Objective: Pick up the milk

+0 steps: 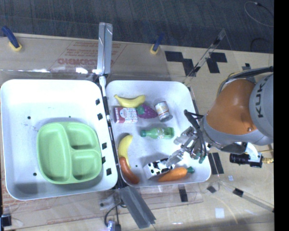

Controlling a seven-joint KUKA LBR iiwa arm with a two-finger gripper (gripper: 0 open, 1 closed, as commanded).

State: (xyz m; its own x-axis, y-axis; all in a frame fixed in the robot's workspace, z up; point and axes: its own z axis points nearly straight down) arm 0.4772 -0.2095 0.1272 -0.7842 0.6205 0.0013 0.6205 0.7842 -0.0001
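Observation:
The milk [155, 168] is a small carton with black and white cow patches, lying on its side near the front edge of the right bin [183, 88]. My gripper [176, 155] reaches in from the right and hangs low just above and to the right of the carton's right end, about touching it. An orange carrot [173, 174] lies right against the carton's front right side, under the gripper.
In the right bin are also a green bottle [157, 133], a pink carton [125, 114], a purple item [147, 111], a can [163, 111], two bananas [130, 100] [125, 145] and a red sausage [127, 171]. A green divided plate [70, 152] sits in the left bin [19, 95].

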